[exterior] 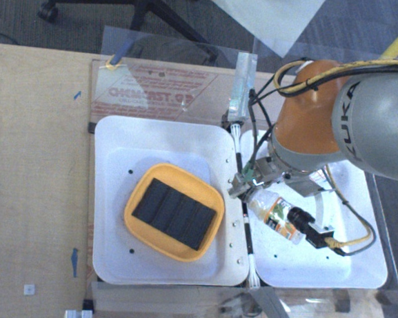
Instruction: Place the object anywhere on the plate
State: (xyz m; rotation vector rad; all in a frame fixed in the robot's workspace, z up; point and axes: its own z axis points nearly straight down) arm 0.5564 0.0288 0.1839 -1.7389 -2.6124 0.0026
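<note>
**Open floor round the yellow plate, crowding on its right**

The yellow plate [134, 206] sits mid-floor in the left bin [116, 153], and a black ribbed slab [175, 214] covers nearly all of its well, leaving only the raised rim bare. White bin floor lies open round the plate, widest behind it and to its left, narrower in front. Right of the plate, the two bins' raised rims [245, 245] form a ridge, and the tool [242, 185] hangs over that ridge beside the plate's far right corner. Beyond the tool, the grey and orange arm [341, 119] overhangs the back of the right bin [355, 272], and a small clear bottle [272, 211] lies just right of the tool. The right bin's front floor is open.
</note>
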